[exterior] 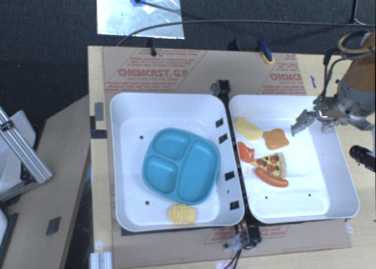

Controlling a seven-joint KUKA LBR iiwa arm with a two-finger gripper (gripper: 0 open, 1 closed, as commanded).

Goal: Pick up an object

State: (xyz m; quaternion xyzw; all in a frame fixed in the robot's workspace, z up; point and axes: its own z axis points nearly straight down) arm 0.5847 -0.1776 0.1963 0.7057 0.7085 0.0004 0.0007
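Camera view puts the gripper over the upper right part of the right bin, reaching in from the right with its fingers angled down and to the left; they look slightly parted with nothing between them, so I read the gripper as open and holding nothing. Taking the gripper as the landmark, the nearest thing is the orange toy, just down and to the left of the fingertips, close but not touching. Further left, at about the same height as the tips, lies the yellow toy, its long axis running left to right with a slight downward tilt to the right. Lower left of the gripper sits the pizza slice, and just below that the sausage, which lies long and slanted, its left end higher than its right. A small red piece sits near the divider, well to the lower left. (All five crowd the left half of that bin, some touching.) My judgement is that the orange toy is the likeliest target, since a short move down and left would bring the fingers over it. Far to the left of the gripper, the left bin holds a blue tray with three compartments, with a corn toy lying beside its lower edge.
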